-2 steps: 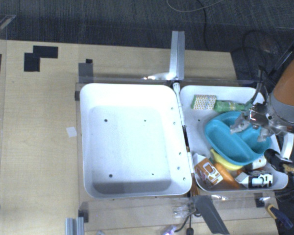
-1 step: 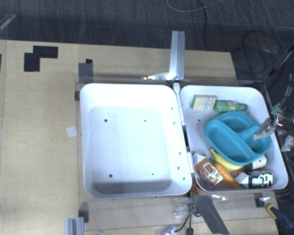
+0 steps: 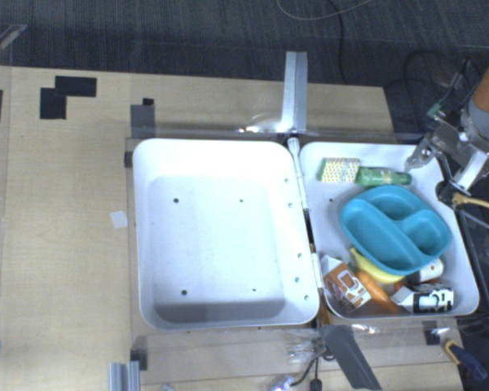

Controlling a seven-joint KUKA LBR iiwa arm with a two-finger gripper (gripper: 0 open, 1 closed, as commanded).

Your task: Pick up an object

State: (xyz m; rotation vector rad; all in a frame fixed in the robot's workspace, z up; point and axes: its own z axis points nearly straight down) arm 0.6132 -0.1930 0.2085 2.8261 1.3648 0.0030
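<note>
The arm (image 3: 485, 108) comes in from the right and hangs over the far right corner of the right bin (image 3: 469, 255). Its fingers (image 3: 418, 156) point toward the left, just above the bin's rim; one metal finger can be seen there, but whether the pair is open or closed cannot be told, and nothing is seen between them.

All the objects lie in the right bin. Just left of the fingers lies a green tube-shaped object (image 3: 383, 176), and touching its far end, further left, is a small yellow dotted sponge (image 3: 340, 170). Below the fingers, toward the near side, a blue divided dish (image 3: 396, 228) lies tilted and takes the middle of the bin. A yellow banana-like piece (image 3: 377, 268) shows from under the near edge of the dish. Further down, near the bin's front wall, lies a brown printed packet (image 3: 347, 288) beside an orange object (image 3: 378, 296), and to the right of these a black and white bottle (image 3: 430, 300) lies on its side.

The left bin (image 3: 147, 243) stands well apart from the fingers, on the pale wooden desk (image 3: 57, 243).
</note>
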